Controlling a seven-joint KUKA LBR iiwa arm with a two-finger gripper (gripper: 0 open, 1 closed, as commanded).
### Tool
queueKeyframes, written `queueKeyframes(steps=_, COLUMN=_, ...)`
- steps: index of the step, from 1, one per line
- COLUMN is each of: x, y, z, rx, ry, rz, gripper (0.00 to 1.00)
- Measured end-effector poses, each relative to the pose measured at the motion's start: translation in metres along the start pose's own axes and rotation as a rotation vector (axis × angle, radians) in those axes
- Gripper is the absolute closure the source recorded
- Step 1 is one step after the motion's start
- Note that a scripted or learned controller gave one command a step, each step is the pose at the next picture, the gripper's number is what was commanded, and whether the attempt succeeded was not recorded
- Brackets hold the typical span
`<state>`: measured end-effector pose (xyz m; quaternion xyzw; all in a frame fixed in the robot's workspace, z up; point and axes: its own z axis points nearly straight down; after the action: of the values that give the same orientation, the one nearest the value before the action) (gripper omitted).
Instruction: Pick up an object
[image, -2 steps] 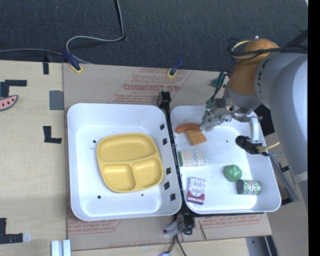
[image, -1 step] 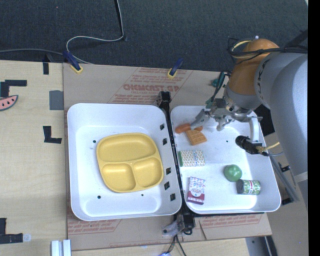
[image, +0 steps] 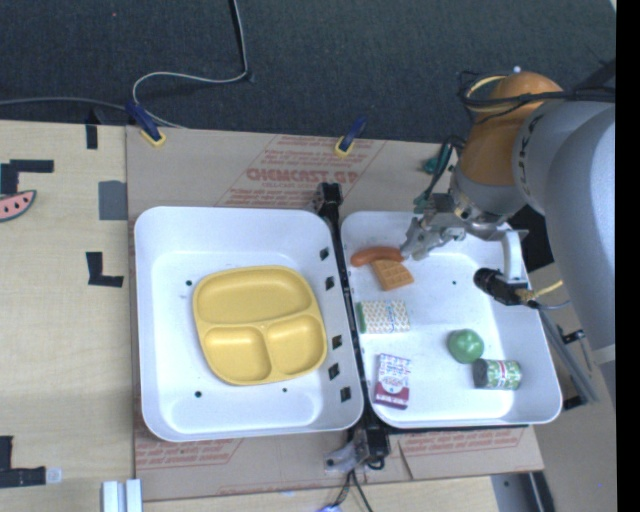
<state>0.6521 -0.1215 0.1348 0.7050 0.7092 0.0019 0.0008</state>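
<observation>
My two-finger gripper (image: 420, 243) hangs over the far edge of the right white bin (image: 520, 400), just beside the orange sausage-shaped toy (image: 376, 256) and the tan waffle-like square (image: 393, 275) touching it. How far my jaws stand apart I cannot tell, and nothing shows between them. This bin also holds one green ball (image: 465, 346), one small can (image: 497, 374), one striped packet (image: 384, 316) and one red-and-white packet (image: 393, 380). The left white bin (image: 160, 300) holds one yellow divided plastic tray (image: 260, 324).

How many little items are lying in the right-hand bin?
6. A sausage and cracker lie at the far left, a patterned packet mid-left, a red packet near left, and a green ball and can near right.
</observation>
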Motion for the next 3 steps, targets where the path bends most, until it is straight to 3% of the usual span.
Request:
queueKeyframes(steps=1, x=0.0, y=-0.0001, z=0.0001, rx=0.0, ry=0.0, rz=0.0, gripper=0.0)
queueKeyframes(steps=2, x=0.0004, y=-0.0002, z=-0.0092, rx=0.002, ry=0.0, rz=0.0, gripper=1.0)
queueKeyframes(steps=3, x=0.0005, y=-0.0002, z=-0.009, rx=0.001, ry=0.0, rz=-0.001, gripper=0.0)
